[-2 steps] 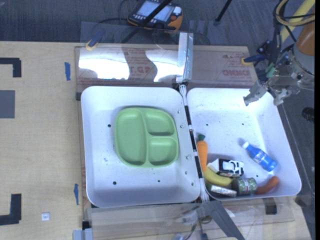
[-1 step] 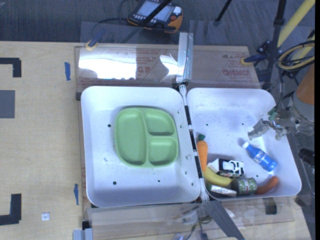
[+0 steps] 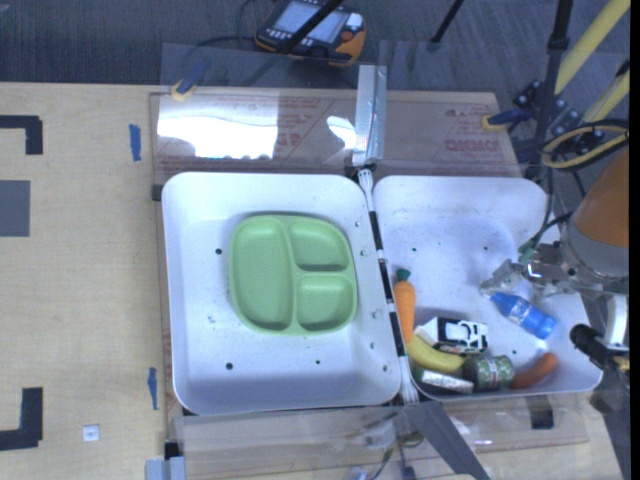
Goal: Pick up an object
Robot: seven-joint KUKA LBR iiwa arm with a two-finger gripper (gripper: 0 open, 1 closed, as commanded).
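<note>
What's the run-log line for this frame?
arm: over right bin edge | target: none held | nearest: blue bottle | left bin: green plate

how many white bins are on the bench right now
2. The left bin holds a green divided plate. The right bin holds a carrot, a banana and other small items along its near edge; some may be hidden.

We see a green divided plate (image 3: 294, 273) lying flat in the left white bin (image 3: 190, 298). Beyond the bins, at the far edge, a black and orange handheld device (image 3: 310, 28) rests on the grey floor (image 3: 100, 18).
</note>
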